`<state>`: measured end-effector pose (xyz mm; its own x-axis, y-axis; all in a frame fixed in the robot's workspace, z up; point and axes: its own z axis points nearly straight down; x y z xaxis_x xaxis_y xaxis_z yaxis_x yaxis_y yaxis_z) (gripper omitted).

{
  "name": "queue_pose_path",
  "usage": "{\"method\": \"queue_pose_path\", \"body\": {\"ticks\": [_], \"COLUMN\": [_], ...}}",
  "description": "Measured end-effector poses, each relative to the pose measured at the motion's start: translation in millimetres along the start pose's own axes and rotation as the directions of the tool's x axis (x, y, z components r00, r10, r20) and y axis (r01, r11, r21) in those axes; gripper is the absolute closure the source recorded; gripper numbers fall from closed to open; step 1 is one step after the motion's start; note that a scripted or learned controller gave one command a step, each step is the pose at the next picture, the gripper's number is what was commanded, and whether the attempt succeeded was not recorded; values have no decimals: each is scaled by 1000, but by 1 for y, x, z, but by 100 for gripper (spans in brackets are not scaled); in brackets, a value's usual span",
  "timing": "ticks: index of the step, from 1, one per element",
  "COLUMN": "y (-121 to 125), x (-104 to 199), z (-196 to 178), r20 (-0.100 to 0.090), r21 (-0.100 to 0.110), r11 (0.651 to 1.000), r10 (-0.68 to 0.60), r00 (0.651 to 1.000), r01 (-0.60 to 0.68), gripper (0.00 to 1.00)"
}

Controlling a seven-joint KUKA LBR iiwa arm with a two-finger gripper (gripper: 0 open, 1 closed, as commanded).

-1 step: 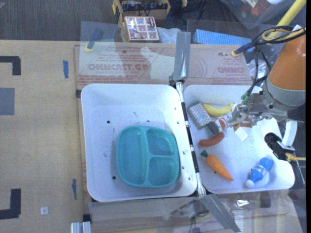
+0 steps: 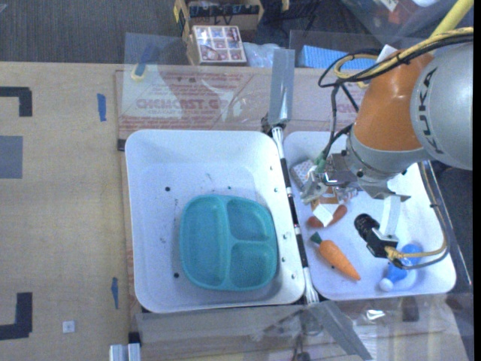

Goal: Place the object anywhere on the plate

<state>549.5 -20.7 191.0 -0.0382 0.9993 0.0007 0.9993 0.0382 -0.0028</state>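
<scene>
Camera view: smooth teal sectioned plate (image 2: 227,242); tapered carrot (image 2: 338,258); hand (image 2: 325,190) grip unclear.

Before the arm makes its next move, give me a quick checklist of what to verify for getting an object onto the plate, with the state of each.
1. Plate sits flat in the left bin, compartments showing: ok.
2. Gripper is over the right bin, where the objects lie: ok.
3. An object is seen between the fingers: cannot tell; the wrist hides them.
4. Carrot lies apart from the other items, with room around it: ok.
5. Small orange and white piece just under the gripper is reachable: ok, but crowded by the gripper.
6. Path from right bin to plate crosses the rims between the bins; lift enough first: cannot tell.
</scene>
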Motion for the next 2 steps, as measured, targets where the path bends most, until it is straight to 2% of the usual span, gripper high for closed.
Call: {"method": "queue_pose_path", "body": {"ticks": [1, 2], "y": [-32, -32], "x": [99, 98], "z": [8, 7], "r20": [1, 0], "r21": [2, 1], "r11": [995, 995], "r10": [103, 104], "r00": [995, 995], "r01": [-103, -104], "gripper": [100, 0]}}
